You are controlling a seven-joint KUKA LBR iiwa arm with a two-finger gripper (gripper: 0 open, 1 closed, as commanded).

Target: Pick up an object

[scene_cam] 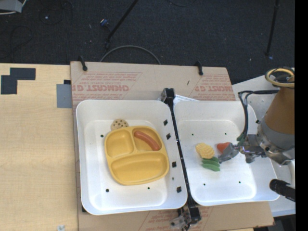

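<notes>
seen from the one camera above, at a slant: in the right bin point(243, 189), three small toy foods bunched together — a yellow corn-like piece point(205, 151) with a bumpy top, a green pod-shaped piece point(211, 164) lying just below and touching it, and a red-orange piece point(223, 147) just to the right. in the left bin point(91, 177), a yellow divided tray point(137, 170) with a red sausage point(147, 139) lying slantwise in its upper right compartment, and a round brown cookie point(119, 124) just beyond the tray's upper left corner, on the bin floor.

both white bins side by side on a sheet of cardboard point(144, 83) printed with reversed red lettering, that sheet on a pale wooden tabletop point(33, 158). beyond it, dark floor point(192, 23) with loose cables.

reaching in from the right, the grey arm with its orange band point(286, 107), gripper point(231, 153) low over the right bin. red-orange piece touching or just beside the gripper tip, corn and green pod a little further left. cannot tell how the gripper is set, or whether anything sits in it; too small and dark.
</notes>
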